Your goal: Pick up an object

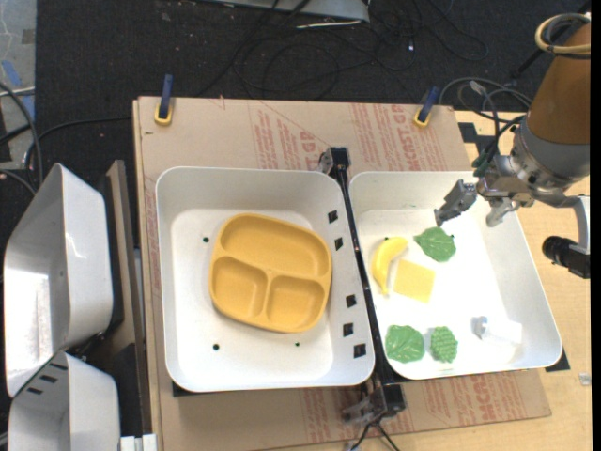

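Note:
The right bin [512, 252] holds a yellow banana [386, 257], a yellow cheese-like square [415, 281], a green leafy piece [436, 244] near the back, two more green pieces [405, 343] [443, 344] at the front, and a small pale clear object [495, 329] at the front right. My gripper [477, 207] hangs above the back of the right bin, just up and right of the rear green piece. Its two fingers stand apart with nothing between them.
The left bin [178, 252] carries a yellow divided tray [270, 272]. A black divider [352, 261] runs between the bins. Blue clamps [165, 97] [428, 104] sit at the board's far edge. White containers [52, 271] stand at the left.

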Robot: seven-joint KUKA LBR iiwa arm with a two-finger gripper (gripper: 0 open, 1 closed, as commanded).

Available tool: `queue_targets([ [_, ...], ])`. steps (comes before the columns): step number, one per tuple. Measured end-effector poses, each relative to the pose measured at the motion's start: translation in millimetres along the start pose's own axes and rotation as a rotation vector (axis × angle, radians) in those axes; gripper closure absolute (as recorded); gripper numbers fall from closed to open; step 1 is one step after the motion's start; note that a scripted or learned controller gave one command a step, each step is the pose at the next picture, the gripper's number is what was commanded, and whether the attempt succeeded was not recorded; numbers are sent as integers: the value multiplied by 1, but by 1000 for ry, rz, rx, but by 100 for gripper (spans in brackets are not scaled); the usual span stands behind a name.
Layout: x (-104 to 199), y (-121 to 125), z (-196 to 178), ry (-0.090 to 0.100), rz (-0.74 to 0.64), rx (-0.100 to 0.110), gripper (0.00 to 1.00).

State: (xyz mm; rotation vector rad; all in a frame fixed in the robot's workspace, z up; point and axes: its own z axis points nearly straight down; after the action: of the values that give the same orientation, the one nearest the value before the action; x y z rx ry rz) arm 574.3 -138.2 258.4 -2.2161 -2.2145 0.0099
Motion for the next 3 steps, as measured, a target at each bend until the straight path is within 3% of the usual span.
queue_targets([
  [1,0,2,-5,-1,-2,-9,0],
  [3,1,-1,123,0,1,-3,0],
])
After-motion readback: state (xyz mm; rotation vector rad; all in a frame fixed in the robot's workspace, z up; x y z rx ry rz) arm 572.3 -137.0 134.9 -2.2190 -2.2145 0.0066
